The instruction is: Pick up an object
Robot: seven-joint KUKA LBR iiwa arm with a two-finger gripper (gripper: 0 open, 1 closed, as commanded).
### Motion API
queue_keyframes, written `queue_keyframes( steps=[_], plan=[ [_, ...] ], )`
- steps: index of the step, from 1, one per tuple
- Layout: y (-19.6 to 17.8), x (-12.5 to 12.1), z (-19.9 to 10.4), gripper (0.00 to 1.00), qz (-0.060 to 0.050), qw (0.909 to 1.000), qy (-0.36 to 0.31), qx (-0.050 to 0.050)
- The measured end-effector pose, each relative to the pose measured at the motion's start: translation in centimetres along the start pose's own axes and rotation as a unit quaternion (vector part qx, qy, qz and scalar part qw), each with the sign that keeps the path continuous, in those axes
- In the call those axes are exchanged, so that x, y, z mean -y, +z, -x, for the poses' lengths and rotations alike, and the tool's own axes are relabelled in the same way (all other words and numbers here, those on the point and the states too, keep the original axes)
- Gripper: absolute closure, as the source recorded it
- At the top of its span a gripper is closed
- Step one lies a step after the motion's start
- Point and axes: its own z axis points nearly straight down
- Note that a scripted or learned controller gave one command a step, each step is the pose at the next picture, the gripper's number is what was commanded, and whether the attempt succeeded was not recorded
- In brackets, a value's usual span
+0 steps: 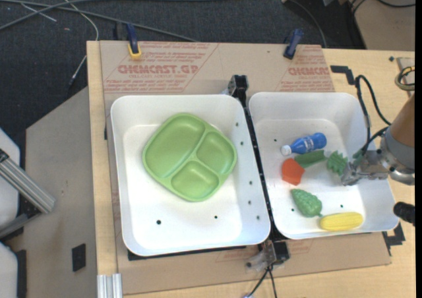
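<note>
yellow corn (341, 221) lying crosswise, left-right

A big brown cardboard sheet (198, 66) with red letters was laid under the bins. It was held by a yellow clamp (134, 46) and a blue clamp (293, 44). Thin grey cables (59, 10) were seen on the dark carpet (198, 0).

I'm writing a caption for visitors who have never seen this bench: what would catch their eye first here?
The big green divided plate lying alone in the left bin stands out most. Next comes the bright cluster in the right bin: a blue bottle, an orange block and a yellow corn cob near the front wall. The gripper sits at that bin's right side, beside a dark green toy.
</note>
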Motion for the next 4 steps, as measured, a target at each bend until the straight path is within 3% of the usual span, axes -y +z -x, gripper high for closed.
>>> queue_keyframes(
  steps=[3,4],
  plan=[
    [-13.1,-0.1,-0.7,1.00,0.003,1.0000,-0.001,0.002],
    [-13.7,-1.4,-6.7,1.00,0.001,1.0000,-0.004,0.000]
  ],
)
